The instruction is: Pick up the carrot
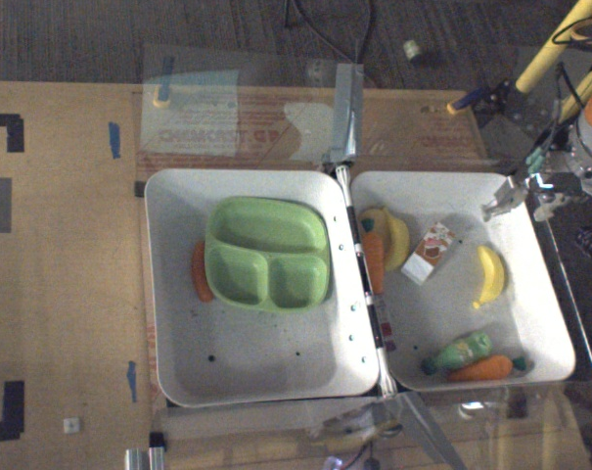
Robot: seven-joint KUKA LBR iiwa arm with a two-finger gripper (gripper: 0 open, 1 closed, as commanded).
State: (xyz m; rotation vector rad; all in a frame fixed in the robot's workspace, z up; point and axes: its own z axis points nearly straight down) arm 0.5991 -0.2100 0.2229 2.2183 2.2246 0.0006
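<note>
Three orange carrot-like things are in view. One carrot [375, 254] lies along the left wall of the right bin [555, 311], beside a yellow banana [399, 238]. Another carrot [482, 368] lies at that bin's front edge, next to a green bottle [461, 349]. An orange piece [200, 270] rests in the left bin [256, 355], tucked against the left side of the green divided plate [267, 253]. My gripper [511, 199] hovers over the right bin's far right corner, well apart from every carrot, with nothing seen in it.
A small white and red carton [429, 253] lies mid right bin and a second banana [489, 275] near its right wall. A metal divider [359, 262] runs between the bins. Cables and a yellow pole [560, 37] stand behind the gripper.
</note>
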